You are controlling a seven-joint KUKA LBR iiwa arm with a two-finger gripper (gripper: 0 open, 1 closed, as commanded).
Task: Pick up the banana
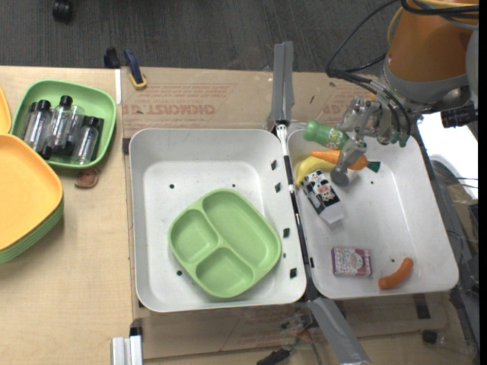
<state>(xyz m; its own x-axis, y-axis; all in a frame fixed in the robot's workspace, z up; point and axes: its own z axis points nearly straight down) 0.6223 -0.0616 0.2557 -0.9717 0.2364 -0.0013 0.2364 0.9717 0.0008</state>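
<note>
Two bins sat side by side on the bench, and everything that mattered lay in the right bin (pixel 437 226). Nearest the camera, along its near edge, were a small pink packet (pixel 351 261) and an orange sausage-shaped piece (pixel 396 274), both well apart from the gripper. Further in, near the bin's left wall, a black-and-white carton (pixel 323 195) lay on a slant, its upper end touching or overlapping the banana (pixel 308 166).

That banana was at the far left of the right bin, close to the divider between the bins. Only a short yellow curve of it showed, running roughly from lower left up toward the right, with a carrot (pixel 335 157) lying across its upper end and a green bottle (pixel 326 134) just beyond, at the bin's far edge.

Hovering over this cluster was the gripper (pixel 345 169), with the arm reaching in from the bin's far right corner. Its tips pointed down just right of the banana and over the carrot, so the fruit lay to the gripper's left, toward the divider. Whether the tips were spread or closed I could not tell; nothing was visibly held. A grasp would likely need a shift leftward, crossing the banana's long axis clear of carrot and carton.
</note>
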